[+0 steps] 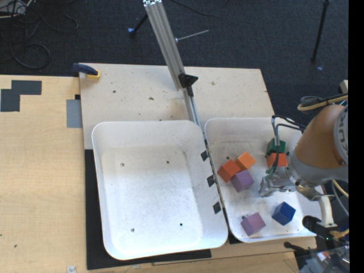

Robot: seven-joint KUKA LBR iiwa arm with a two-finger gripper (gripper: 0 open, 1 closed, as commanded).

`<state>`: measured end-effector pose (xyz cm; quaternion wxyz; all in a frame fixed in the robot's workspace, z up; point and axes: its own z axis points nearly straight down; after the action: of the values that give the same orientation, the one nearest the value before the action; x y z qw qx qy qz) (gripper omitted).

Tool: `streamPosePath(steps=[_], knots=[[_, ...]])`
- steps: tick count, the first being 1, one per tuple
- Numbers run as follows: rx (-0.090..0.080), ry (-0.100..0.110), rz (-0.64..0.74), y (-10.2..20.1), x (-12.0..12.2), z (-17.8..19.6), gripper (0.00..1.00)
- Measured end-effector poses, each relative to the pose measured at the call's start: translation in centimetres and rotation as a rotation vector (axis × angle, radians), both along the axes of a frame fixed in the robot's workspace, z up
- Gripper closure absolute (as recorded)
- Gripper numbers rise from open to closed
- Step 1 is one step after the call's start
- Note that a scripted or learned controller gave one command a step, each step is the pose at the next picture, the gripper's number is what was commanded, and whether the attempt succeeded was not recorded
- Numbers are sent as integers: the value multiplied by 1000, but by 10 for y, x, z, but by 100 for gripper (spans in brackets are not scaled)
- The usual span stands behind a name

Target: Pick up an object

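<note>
the arm [321, 144] comes in from the right edge of the camera view, its orange band over the far right side of the right bin [227, 132], and the hand [274, 185] hangs low inside that bin, near its middle. whether the hand is wide or narrow cannot be told from here; the metal parts at its tip blur together, and nothing can be seen gripped in it. the blocks all lie in the right bin. an orange block [246, 160] sits touching a darker red-orange block [228, 169] on its left, and a purple block [243, 180] lies just below the pair, touching or nearly touching them; this cluster is just to the left of the hand. a blue block [284, 212] rests near the bin's lower right, just below the hand. a second purple block [252, 223] lies by the bin's near rim, left of the blue one. just above the hand, close against the arm, a green piece [277, 147] sits over a small orange piece [277, 160]; it is unclear whether these are loose blocks or part of the arm's fittings. the left bin [105, 132] stands beside the right one, their rims meeting along a row of black clips [210, 180]. both bins rest on the pale counter [136, 92], and a slanted metal bar [168, 44] rises from behind the bins toward the top of the view.
</note>
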<state>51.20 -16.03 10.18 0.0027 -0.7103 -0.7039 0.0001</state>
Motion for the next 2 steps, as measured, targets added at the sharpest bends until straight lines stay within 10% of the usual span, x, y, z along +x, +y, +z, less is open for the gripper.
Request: streamPosePath(steps=[2], knots=[[-4, -6, 0, -13, -9, 92, 100]])
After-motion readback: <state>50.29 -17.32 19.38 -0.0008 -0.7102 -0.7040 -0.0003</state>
